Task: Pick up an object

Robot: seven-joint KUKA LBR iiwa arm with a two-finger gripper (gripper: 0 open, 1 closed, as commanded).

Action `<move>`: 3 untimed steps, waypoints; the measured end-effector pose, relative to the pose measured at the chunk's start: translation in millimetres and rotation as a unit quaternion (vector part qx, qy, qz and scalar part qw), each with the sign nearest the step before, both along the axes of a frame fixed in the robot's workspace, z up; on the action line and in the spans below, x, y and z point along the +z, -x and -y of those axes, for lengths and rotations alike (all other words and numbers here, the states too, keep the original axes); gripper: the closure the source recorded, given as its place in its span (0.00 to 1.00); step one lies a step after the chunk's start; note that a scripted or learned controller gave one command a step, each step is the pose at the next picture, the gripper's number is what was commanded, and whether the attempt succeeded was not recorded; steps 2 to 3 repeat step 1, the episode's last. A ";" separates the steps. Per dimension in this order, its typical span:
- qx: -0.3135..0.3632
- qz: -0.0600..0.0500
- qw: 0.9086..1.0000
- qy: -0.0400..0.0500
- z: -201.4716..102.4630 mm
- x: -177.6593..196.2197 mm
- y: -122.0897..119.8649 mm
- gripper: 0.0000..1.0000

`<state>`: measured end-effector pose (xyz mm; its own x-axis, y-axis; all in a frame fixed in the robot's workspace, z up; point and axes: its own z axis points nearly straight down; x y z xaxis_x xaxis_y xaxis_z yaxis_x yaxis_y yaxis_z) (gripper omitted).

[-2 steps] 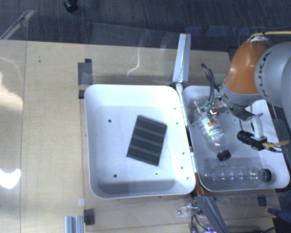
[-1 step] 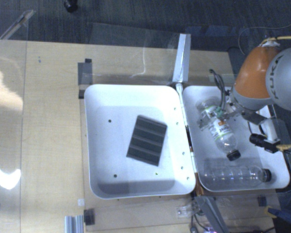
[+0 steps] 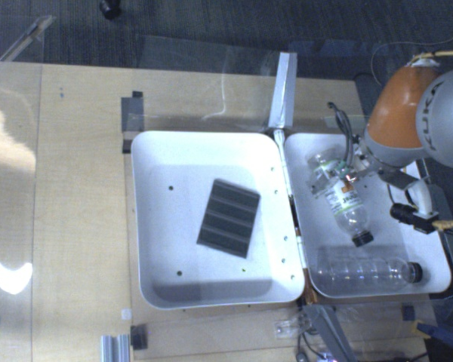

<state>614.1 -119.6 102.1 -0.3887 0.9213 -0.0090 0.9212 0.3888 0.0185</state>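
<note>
Reaching in over the right bin [image 3: 438,266], the arm [image 3: 419,119] is covering its own gripper, so I cannot tell the grip state. Just under the wrist, in that bin's upper half, a small clear bottle [image 3: 344,200] is lying tilted, cap pointing down-view. A larger clear bottle [image 3: 366,271] is resting along the bin's near wall. A dark ribbed block [image 3: 229,218] is sitting well apart, in the left bin [image 3: 158,164]. Risk: round, slick plastic is likely rolling or squirting out if the close lands off-centre.
</note>
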 end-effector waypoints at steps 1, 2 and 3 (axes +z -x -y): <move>0.010 -0.006 1.000 -0.001 -74.0 84.9 -48.2 1.00; 0.010 -0.006 1.000 -0.001 -74.0 84.9 -48.2 1.00; 0.010 -0.006 1.000 -0.001 -74.0 84.9 -48.2 1.00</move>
